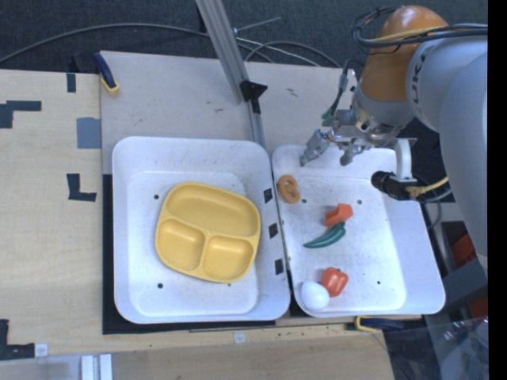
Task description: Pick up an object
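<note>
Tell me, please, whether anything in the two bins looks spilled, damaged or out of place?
Nothing looks spilled or broken. The yellow tray lies slightly askew in the left bin. In the right bin, the white egg sits against the near rim beside the red pepper. The gripper hangs open above the far edge.

tray (pixel 207 232) in left bin (pixel 127 236)
</note>
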Available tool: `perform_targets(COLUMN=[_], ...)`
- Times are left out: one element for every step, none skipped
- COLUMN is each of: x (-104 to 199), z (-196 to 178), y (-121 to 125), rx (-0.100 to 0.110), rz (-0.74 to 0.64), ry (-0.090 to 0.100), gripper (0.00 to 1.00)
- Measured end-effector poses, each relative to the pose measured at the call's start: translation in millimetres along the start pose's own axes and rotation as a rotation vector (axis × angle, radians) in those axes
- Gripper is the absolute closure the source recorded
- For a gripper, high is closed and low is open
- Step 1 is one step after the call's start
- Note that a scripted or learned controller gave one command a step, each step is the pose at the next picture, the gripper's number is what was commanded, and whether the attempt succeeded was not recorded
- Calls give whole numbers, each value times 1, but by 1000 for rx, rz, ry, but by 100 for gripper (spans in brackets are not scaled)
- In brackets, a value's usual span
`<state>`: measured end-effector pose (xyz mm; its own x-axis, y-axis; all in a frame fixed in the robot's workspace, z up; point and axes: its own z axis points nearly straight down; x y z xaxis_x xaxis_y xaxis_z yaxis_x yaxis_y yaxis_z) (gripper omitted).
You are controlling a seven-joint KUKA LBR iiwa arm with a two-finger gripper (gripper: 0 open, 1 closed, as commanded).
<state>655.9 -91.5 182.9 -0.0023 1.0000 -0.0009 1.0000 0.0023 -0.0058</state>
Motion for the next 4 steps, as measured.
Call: perform_targets(x=[-3, -2, -7, -6], z=[58, 43, -4, -47], y=[8, 9, 3, 9], rx=[1, -4, -10, -9], rz=[0, -2, 1, 0], ry=[0, 0, 0, 0], gripper=[0, 100, 100, 100])
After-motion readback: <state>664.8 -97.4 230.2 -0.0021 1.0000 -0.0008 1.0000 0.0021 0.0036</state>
